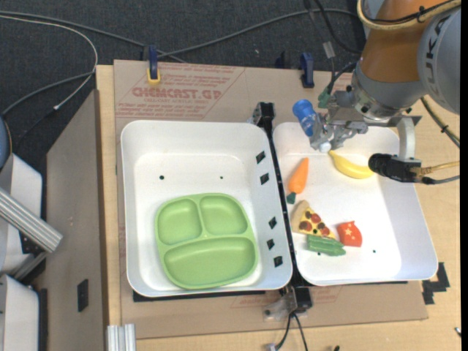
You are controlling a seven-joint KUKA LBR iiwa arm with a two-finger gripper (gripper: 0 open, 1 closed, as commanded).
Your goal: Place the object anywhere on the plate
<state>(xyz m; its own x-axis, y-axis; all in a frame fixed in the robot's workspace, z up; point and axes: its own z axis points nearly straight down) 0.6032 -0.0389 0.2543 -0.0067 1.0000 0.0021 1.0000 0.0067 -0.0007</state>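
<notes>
- Two shallow white bins: the left bin (139,196) in the middle of the frame, the right bin (398,232) at centre right.
- One green plate (207,240) with three compartments, lower centre of the frame.
- One banana (349,165), right of centre.
- One carrot (298,175), just right of centre.
- One pizza slice (310,219), lower right of centre.
- One red piece (350,233), perhaps a strawberry, lower right.
- One dark green vegetable (325,246), lower right.
- One blue object (305,115), upper right of centre.
- One robot arm (402,42), upper right corner.
- Two clamps at the top: a yellow clamp (153,66) and a blue clamp (307,69).
</notes>
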